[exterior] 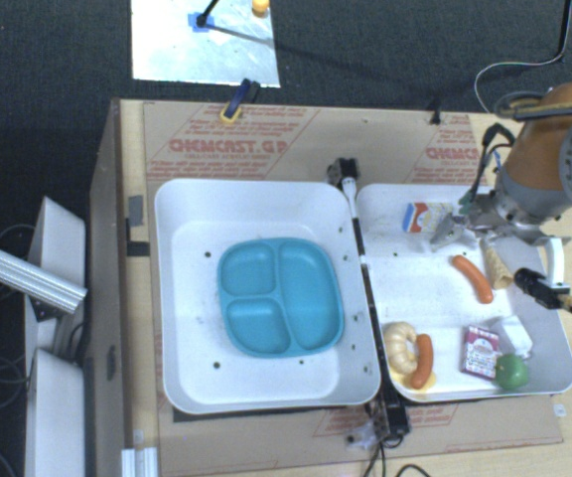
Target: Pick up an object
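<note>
My gripper [452, 229] hangs low over the far part of the right bin [564, 366], reaching in from the right. Just to its left lies a small red, white and blue carton [418, 217]. An orange sausage [473, 277] and a tan cone [496, 264] lie just in front of the gripper. Nearer the front of the bin are a pale bread roll [398, 345], a red sausage [422, 361], a maroon packet [482, 353] and a green fruit [510, 371]. I see nothing held in the gripper.
The left bin [182, 296] holds a blue divided plate [279, 295]. A wall separates the two bins [359, 266]. The grey arm with its orange band [549, 142] stands above the right bin's far right corner.
</note>
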Robot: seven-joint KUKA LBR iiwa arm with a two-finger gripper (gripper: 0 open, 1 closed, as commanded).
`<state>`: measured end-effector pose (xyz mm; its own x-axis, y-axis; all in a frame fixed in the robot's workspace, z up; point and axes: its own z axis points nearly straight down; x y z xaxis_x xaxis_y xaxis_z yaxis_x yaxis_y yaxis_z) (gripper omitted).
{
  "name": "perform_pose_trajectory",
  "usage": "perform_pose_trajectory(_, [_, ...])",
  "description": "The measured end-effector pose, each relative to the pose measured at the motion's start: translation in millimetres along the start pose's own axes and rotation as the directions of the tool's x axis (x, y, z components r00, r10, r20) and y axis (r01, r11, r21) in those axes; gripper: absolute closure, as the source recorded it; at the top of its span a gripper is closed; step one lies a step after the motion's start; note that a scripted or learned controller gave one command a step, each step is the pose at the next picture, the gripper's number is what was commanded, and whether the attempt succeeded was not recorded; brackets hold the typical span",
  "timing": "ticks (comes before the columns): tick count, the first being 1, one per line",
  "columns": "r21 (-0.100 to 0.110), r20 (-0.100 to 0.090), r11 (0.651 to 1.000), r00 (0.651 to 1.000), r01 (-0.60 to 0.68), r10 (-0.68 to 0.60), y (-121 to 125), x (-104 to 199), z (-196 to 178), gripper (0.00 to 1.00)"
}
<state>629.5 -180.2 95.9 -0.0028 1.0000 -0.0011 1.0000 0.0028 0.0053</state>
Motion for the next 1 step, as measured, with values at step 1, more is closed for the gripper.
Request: perform_pose_trajectory(1, [-0.005, -0.008, 1.000, 1.000, 0.004, -0.005, -22.0, -20.5, 7.7, 0.00])
